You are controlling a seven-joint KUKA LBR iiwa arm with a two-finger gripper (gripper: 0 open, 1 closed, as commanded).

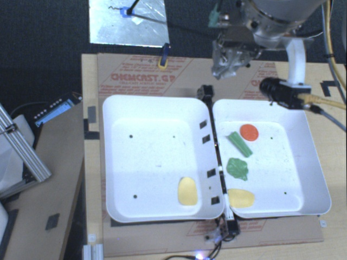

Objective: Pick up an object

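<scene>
Orange disc [249,132] (right bin [303,145]) well below pincer [226,66].

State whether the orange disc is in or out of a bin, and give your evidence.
In. The orange disc lies on the floor of the right bin, inside its white rim, beside a green stick.

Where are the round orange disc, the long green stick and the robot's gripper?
round orange disc [249,132], camera view, its centre
long green stick [239,144], camera view, mid-length
gripper [225,69], camera view, its lower tip
</scene>
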